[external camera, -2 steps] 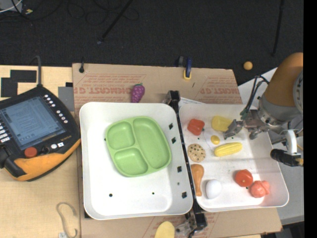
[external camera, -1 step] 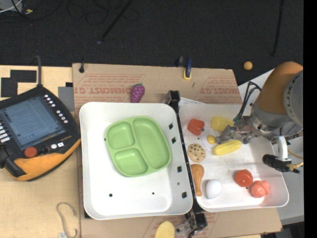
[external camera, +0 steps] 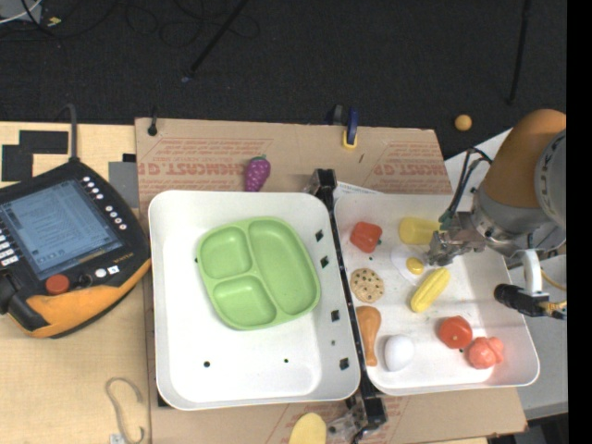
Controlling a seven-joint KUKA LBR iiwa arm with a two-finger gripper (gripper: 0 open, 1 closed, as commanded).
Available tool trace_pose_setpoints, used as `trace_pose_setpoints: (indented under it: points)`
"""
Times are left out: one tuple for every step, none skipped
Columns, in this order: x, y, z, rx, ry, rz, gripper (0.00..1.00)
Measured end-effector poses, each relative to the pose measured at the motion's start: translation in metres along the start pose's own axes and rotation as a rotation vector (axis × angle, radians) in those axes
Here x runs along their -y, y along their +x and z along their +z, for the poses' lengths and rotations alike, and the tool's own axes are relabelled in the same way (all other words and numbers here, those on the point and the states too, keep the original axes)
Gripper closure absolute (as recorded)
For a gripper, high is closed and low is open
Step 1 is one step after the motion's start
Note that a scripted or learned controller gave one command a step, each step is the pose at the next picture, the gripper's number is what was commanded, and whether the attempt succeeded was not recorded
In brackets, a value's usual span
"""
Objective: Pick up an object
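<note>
Below, cardboard sheet (external camera: pixel 296 155) under two white bins (external camera: pixel 176 340), dark carpet (external camera: pixel 277 44) behind; gripper (external camera: pixel 442 252) jaws' state unclear.

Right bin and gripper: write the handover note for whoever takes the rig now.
Gripper: low in the right bin, above the top end of the corn cob; whether anything is gripped cannot be told.
Things in the right bin: yellow piece by the gripper, red pepper, cookie, drumstick, white egg, tomato, strawberry.
Left bin: holds the green divided plate.
Done: nothing seen lifted.
Left: grasp one item and raise it.
</note>
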State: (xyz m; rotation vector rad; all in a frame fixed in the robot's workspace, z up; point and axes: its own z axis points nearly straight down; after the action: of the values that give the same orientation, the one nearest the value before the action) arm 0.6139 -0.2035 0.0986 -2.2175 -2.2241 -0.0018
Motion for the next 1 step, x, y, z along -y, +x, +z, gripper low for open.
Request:
trace_pose_setpoints:
  points:
    - [0.0013,-0.0012,-0.0424,0.002,-0.002,0.004,1.0]
